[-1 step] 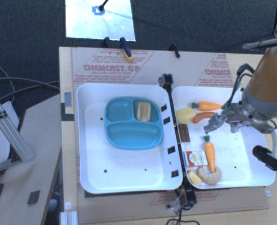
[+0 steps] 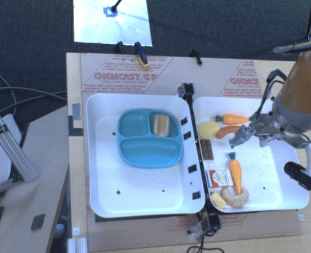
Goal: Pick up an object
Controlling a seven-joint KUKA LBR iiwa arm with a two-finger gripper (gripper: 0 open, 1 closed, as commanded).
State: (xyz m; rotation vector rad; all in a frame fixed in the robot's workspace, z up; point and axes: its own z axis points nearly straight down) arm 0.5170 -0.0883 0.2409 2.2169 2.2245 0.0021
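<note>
Carrot [image 2: 235, 176] upright in right bin [image 2: 282, 194], pincer [image 2: 239, 139] above.

The grey arm [image 2: 303, 96] reaches in from the right, orange band above the wrist. Its gripper [image 2: 243, 136] points leftward, tilted down.

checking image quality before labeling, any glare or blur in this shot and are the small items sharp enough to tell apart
Camera view: the white bins are bright but not blown out; the reflective sheet at top glares. The whole frame is slightly soft; the pincer is blurry, the carrot and blue plate readable, and the print on the small packet illegible.
</note>
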